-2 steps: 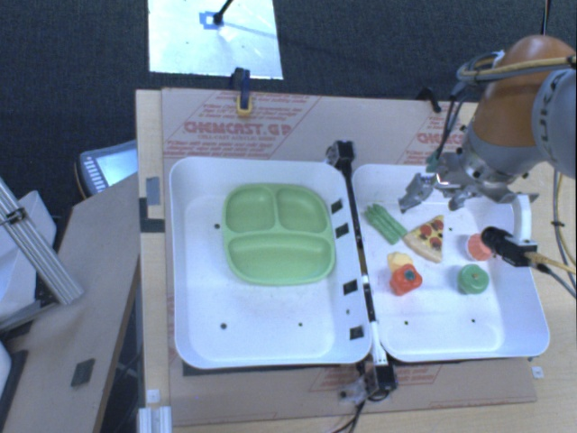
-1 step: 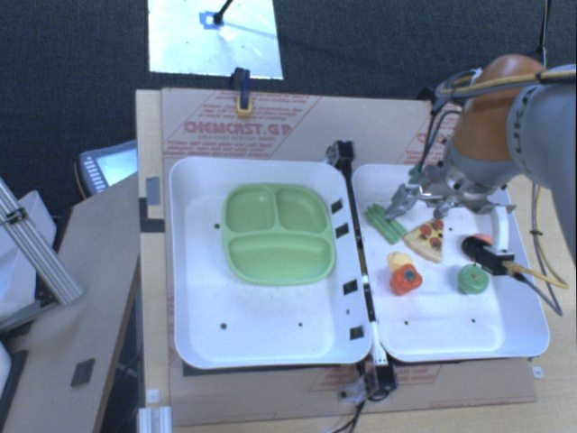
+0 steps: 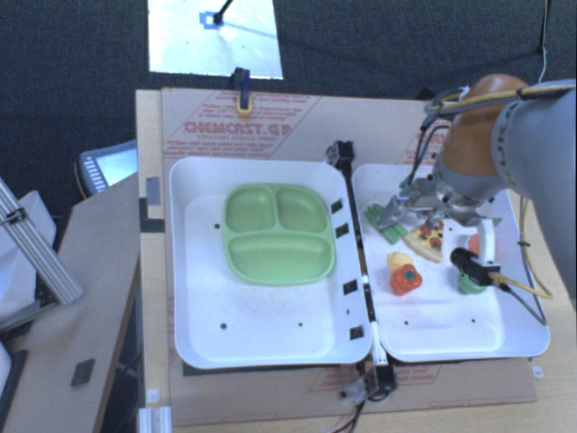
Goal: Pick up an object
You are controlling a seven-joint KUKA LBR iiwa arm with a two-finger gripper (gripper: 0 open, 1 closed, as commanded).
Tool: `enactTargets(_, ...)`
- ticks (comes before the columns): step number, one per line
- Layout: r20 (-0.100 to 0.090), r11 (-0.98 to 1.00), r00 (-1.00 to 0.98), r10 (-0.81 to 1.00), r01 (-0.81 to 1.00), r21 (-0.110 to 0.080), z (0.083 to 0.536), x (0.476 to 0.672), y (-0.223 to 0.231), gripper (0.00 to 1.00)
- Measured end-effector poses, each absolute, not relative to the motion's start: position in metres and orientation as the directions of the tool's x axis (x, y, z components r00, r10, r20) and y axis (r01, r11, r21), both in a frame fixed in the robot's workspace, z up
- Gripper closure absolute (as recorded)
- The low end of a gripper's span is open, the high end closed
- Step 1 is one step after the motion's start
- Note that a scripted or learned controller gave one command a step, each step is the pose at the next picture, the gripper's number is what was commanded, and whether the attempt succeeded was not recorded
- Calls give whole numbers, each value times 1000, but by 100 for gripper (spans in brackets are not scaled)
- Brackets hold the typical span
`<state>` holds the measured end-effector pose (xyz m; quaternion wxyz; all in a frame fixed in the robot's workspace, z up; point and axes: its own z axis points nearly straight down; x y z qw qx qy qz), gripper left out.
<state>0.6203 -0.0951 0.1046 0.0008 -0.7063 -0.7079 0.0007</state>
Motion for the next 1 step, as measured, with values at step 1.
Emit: enactTargets(1, -2, 2, -2, 1000, 1000, 4, 87, 622, -95, 0)
